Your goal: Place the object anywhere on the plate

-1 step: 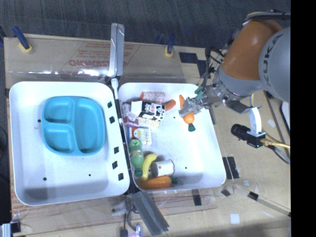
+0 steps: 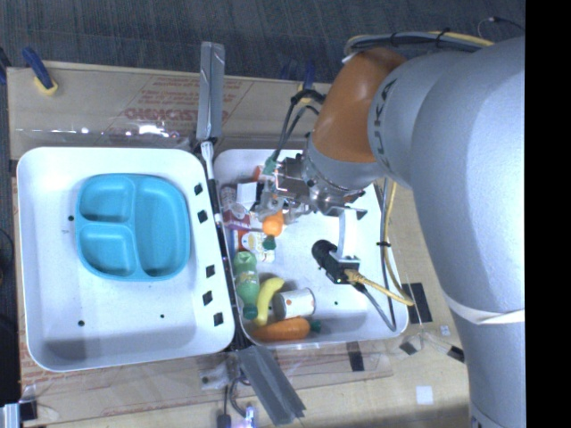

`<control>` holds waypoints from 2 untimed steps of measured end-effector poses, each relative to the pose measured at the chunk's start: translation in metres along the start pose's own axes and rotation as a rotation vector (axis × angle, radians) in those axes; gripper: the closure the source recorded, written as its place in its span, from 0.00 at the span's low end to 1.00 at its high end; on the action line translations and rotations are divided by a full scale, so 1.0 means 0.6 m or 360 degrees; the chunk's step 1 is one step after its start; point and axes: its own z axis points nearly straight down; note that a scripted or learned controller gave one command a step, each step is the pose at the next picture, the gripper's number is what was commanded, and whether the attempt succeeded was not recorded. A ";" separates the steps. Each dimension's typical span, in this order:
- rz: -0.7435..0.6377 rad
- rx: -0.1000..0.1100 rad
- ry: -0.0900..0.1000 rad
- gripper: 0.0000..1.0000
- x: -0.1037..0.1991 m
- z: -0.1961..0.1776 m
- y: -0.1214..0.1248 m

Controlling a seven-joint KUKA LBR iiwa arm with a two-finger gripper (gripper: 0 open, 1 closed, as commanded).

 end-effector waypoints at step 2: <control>0.0037 -0.0003 -0.0001 0.00 0.170 0.005 0.125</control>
